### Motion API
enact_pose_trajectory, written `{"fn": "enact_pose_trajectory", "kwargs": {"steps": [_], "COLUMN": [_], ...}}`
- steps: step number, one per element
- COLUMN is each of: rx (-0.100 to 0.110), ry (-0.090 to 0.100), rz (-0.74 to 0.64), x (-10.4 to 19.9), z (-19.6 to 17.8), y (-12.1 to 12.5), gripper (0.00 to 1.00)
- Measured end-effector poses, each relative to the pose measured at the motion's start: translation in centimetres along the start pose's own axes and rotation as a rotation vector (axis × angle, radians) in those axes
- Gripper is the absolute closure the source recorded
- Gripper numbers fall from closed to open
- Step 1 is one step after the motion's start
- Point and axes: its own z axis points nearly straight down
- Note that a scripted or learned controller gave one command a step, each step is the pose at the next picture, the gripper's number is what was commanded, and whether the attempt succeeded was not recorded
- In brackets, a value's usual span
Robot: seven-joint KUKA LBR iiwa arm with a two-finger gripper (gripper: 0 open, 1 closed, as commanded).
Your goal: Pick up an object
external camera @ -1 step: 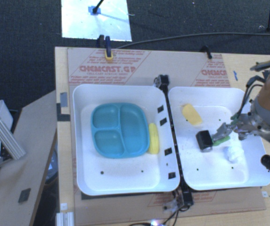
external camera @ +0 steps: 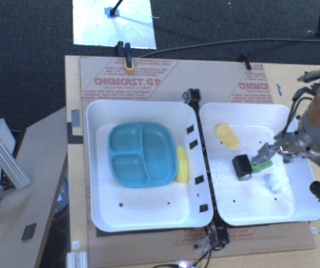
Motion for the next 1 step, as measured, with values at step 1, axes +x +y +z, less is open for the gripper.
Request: {"fn": "enact_pose_trajectory", "kwargs": {"steps": [1], "rx": [0.002], "ry": [0.001], "rz": [0.003], "x": [-0.39], "z": [4.59], "y": [-0.72], "gripper": [0.0]}}
